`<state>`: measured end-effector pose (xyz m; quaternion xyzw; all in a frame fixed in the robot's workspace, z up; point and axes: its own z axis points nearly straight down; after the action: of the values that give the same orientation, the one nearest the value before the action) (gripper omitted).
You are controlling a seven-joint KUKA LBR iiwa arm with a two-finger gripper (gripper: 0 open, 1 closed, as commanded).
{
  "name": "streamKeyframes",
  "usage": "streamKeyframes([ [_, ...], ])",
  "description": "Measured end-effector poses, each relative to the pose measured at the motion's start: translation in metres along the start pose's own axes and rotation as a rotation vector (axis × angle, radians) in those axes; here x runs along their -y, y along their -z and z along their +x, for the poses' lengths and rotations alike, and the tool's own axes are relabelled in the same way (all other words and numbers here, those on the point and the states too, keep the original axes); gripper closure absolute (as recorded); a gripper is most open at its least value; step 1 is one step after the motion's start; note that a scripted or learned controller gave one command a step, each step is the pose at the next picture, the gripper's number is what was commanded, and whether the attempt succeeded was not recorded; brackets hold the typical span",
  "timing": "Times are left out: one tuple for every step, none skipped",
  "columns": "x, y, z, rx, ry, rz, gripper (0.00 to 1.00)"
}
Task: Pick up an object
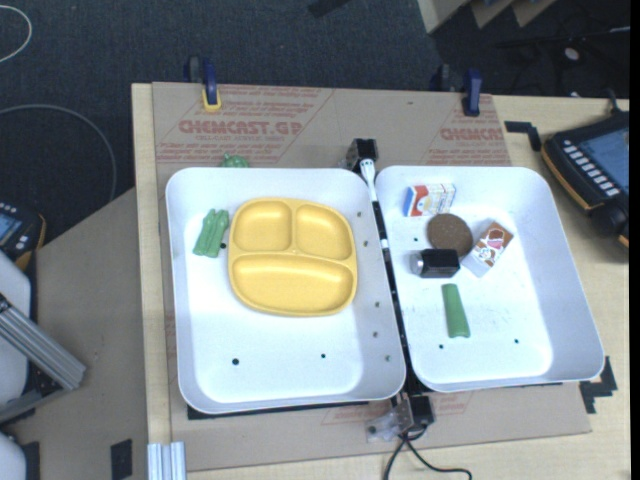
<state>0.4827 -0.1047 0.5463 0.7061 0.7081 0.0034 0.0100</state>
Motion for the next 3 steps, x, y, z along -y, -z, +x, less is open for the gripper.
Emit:
streamKeyframes([
  [-0.001, 0.011, 0.0, 0.002, 0.001, -0.004, 1.0],
  [-0.002, 0.021, 0.0, 0.004, 0.001, -0.008, 1.0],
  [-0.003, 0.032, 0.0, 0.005, 0.002, -0.012, 1.0],
])
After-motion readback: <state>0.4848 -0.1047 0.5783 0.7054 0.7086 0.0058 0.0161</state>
